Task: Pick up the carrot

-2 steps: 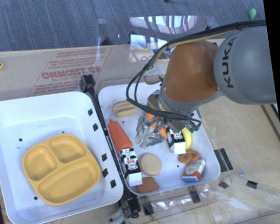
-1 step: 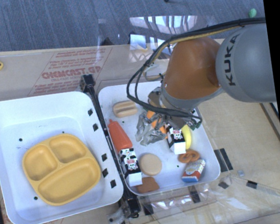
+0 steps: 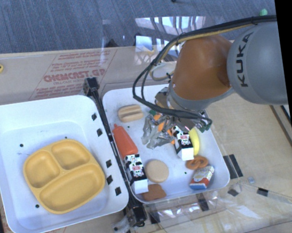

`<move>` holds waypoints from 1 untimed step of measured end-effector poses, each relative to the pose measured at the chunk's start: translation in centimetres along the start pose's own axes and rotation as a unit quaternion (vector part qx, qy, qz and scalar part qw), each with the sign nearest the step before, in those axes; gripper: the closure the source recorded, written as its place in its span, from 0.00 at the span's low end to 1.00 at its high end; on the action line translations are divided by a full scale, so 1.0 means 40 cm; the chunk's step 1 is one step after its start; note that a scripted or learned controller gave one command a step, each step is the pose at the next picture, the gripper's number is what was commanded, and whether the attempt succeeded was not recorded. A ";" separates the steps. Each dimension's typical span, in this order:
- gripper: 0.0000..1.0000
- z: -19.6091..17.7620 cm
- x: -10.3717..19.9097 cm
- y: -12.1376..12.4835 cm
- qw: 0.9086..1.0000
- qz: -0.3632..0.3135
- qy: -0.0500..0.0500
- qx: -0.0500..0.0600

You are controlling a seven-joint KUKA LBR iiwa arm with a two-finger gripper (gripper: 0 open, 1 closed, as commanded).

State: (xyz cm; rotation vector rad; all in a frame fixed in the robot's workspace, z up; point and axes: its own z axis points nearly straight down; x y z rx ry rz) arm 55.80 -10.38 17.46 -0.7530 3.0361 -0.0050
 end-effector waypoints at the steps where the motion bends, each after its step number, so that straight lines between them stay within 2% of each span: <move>1: 1.00 0.205 0.083 -0.095 0.983 -0.181 0.004 -0.004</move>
